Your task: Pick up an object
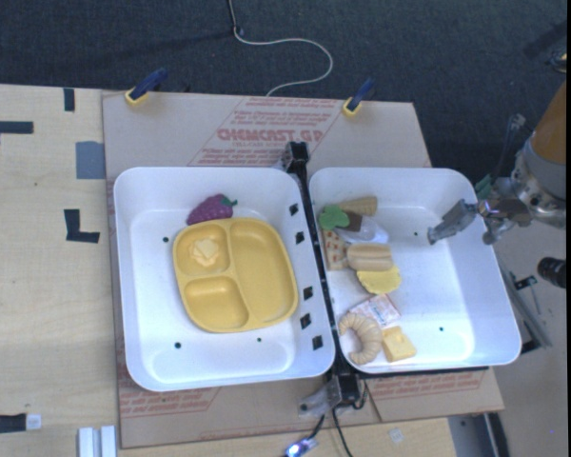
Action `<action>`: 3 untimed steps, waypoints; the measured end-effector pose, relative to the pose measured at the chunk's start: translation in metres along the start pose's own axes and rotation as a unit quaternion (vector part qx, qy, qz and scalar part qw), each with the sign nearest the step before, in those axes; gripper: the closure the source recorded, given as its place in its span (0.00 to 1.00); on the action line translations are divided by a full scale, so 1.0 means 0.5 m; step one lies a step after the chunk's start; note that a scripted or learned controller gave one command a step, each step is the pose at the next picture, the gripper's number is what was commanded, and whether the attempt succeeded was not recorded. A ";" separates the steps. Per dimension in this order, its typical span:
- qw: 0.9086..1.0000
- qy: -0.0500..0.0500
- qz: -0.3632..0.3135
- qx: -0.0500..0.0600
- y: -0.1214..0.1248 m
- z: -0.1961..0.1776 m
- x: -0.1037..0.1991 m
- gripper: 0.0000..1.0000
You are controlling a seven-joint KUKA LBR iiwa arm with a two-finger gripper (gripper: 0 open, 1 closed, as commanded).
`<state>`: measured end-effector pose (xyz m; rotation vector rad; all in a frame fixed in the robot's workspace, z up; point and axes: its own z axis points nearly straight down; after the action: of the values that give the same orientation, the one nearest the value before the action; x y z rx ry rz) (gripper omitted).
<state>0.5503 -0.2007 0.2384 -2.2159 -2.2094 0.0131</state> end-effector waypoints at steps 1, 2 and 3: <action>1.000 -0.001 -0.002 -0.007 0.005 -0.016 0.001 0.00; 1.000 -0.001 -0.002 -0.004 0.024 0.102 0.000 0.00; 1.000 -0.001 -0.002 -0.004 0.022 0.231 0.009 0.00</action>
<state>0.5595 -0.1962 0.1230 -2.2154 -2.2195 0.0060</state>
